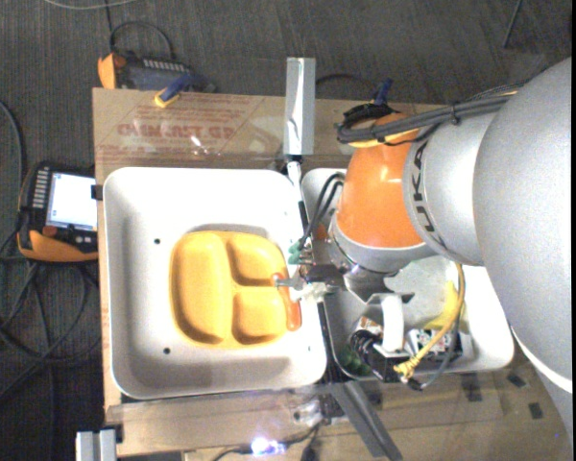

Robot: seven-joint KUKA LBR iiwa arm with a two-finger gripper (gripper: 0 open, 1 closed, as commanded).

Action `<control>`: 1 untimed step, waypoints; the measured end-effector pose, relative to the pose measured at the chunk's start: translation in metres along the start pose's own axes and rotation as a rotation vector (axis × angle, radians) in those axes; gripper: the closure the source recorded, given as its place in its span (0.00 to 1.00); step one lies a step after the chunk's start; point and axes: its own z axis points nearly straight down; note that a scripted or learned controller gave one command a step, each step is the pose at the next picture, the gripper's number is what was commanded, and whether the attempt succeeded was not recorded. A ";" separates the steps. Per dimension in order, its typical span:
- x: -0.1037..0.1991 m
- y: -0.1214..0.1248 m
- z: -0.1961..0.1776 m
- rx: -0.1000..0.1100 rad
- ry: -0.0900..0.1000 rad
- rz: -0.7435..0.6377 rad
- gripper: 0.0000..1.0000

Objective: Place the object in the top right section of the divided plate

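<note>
Half end effector (302, 288) behind wrist.

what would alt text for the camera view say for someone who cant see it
A yellow divided plate lies in the left white bin, with a thin orange object at its right rim. The grey and orange arm reaches in from the right over the bins.

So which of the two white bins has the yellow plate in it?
The left bin, the one away from the arm. The plate lies in its middle; the right bin sits mostly under the arm.
</note>
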 end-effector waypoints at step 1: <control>0.000 0.000 0.000 0.000 0.000 0.000 0.00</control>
